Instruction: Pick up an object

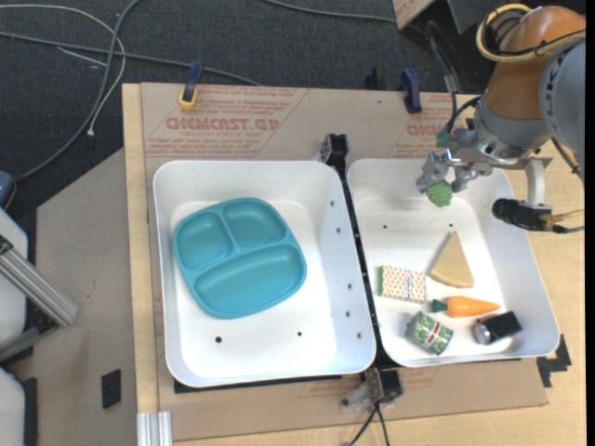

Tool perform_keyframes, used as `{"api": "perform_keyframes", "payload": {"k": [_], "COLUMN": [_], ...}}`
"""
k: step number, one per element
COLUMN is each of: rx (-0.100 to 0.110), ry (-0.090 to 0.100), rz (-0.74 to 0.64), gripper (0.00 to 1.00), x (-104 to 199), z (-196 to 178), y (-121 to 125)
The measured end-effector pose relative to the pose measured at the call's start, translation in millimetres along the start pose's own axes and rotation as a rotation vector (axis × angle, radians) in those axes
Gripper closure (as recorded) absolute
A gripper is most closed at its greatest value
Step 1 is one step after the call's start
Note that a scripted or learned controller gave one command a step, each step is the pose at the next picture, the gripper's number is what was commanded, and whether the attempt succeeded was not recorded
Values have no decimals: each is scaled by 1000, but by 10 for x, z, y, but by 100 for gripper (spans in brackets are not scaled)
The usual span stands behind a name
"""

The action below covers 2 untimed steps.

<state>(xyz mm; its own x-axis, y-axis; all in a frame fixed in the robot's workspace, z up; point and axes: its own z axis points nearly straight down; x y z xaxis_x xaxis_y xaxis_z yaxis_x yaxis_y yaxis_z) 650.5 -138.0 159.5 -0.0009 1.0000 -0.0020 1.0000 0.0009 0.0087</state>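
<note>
My gripper (442, 180): clamped on the green toy (439, 193), above the right bin (530, 268), far end.
Green toy: between my fingers, lifted.
Left bin (172, 249): 1 teal plate (240, 255).

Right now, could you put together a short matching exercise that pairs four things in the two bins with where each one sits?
Things:
1. teal divided plate
2. carrot
3. green broccoli piece
4. small black cylinder

Places:
A. at the gripper, over the far part of the right bin
B. near right corner of the right bin
C. left bin
D. right bin, just nearer than the tan wedge

Pairs: 1-C, 2-D, 3-A, 4-B
</note>
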Motion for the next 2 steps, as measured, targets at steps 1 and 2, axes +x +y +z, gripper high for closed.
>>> {"api": "perform_keyframes", "payload": {"k": [1, 2], "rx": [0, -1], "ry": [0, 0], "rz": [0, -1], "gripper": [100, 100], "x": [-78, -7], "z": [-599, -1230], "y": [77, 116]}}
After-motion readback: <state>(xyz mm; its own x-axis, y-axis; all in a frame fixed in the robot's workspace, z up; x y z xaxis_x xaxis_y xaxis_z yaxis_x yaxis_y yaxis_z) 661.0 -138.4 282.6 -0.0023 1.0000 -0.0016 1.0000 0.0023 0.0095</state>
